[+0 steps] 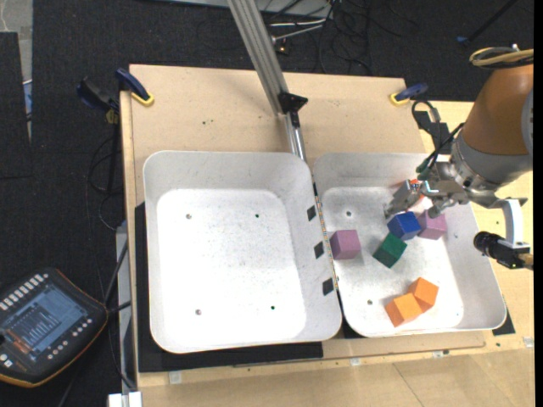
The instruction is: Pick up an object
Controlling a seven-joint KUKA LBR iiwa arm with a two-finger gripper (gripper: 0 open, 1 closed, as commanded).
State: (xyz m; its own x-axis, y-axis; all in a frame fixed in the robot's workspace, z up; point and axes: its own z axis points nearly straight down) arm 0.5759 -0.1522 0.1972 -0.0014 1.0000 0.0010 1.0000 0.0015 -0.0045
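Note:
The right bin [365, 195] holds several small blocks. A blue cube [405, 225] lies just below my gripper [422, 197], which hovers over the bin's upper right part. A dark green cube [390, 250] touches the blue one on its lower left. A pale purple block [433, 226] sits right of the blue cube, partly under the gripper. Another purple cube [344, 244] rests near the bin's left wall. Two orange blocks [405, 308] [425, 292] lie together near the front. I see nothing clearly held.
The left bin [170, 176] stands beside the right one, with black clips along the shared rim [322, 248]. A slanted metal pole [263, 49] comes down to the rim's far end. A teach pendant [38, 320] lies at the lower left.

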